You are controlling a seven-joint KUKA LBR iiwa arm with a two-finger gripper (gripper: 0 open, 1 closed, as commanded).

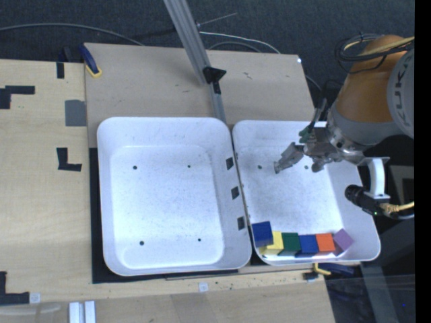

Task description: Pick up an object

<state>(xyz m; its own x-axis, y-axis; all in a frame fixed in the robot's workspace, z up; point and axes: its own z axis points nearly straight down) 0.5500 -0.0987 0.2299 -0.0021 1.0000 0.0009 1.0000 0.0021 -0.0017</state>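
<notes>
I see the claw (288, 159) over the right bin (269, 136); can't tell its grip. Blocks (300, 242) crowd the bin's front edge.

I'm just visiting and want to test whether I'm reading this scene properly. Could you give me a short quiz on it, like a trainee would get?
1. True or false: the blocks lie in a row along the near edge of the right bin.
2. Which colour is the block at the row's right end? A) red B) purple C) white
3. Fill in: the gripper hangs over the ____ bin, apart from the blocks.

Key: 1 true; 2 B; 3 right.
</notes>
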